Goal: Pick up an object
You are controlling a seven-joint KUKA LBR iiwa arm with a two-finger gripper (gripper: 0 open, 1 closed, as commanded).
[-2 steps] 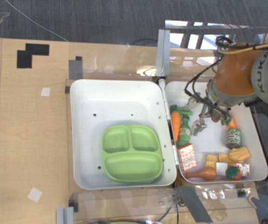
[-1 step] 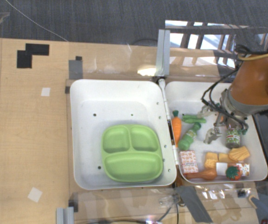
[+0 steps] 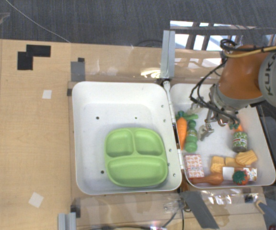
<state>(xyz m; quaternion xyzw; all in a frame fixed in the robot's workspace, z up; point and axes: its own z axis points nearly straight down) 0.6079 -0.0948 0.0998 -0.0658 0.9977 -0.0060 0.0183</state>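
Gripper [image 3: 208,131]: hangs low over the right bin [image 3: 268,164], in its middle, under the orange band of the arm [image 3: 243,78]. Its metal fingers look slightly spread with nothing between them, though the view is small and glare on the metal makes this uncertain.

Nearest thing: a green bottle [image 3: 191,137], just left of the gripper and close beside it. No contact can be made out.

Bottle's long axis: runs far to near, roughly parallel to the wall between the bins, cap end toward the far side.

Carrot [image 3: 181,130]: lies left of the bottle, against the dividing wall, also lengthways far to near.

Other candidates: a small jar with a red cap [image 3: 240,139] to the right of the gripper, a little apart; farther toward the near edge a patterned packet [image 3: 193,166], tan bread-like pieces [image 3: 234,160] and a red and green item [image 3: 242,176].

Arm pose: reaches in from the right, wrist bent downward, cables looping on its left side.

Left bin [image 3: 87,109]: holds a green divided plate [image 3: 136,156], well apart from the gripper.

Coming move, as a judgement: a short shift left would set the fingers over the bottle; closing across its narrow width, not along its length, looks the better grip.
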